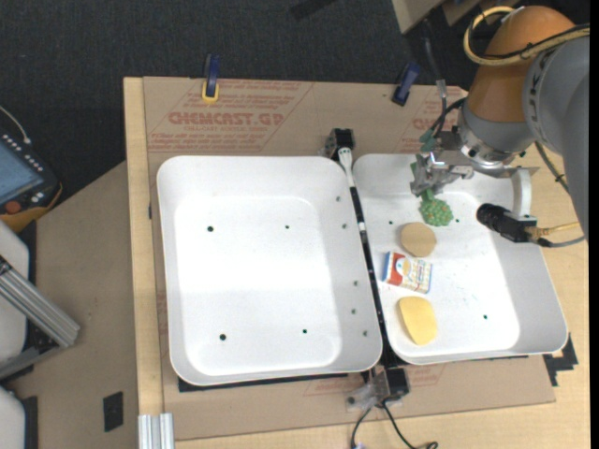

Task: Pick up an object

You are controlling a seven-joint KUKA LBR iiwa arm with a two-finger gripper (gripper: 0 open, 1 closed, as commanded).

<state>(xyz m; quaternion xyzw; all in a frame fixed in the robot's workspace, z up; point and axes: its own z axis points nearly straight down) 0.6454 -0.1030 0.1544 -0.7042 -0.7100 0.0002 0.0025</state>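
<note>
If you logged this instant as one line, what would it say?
gripper: over right bin, at green object | tan round piece, carton, yellow piece: lying in bin | pick: unconfirmed

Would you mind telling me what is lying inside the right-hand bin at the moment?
The right bin holds a green leafy item directly under the gripper, a tan round piece, a small printed carton and a yellow piece. The gripper covers the green item's top.

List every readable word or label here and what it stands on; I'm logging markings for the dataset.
"CHEMCAST GP", red print on the brown board under the bins; the smaller red lines around it are too blurred to read.
The small carton in the right bin carries print too small to read.
</note>
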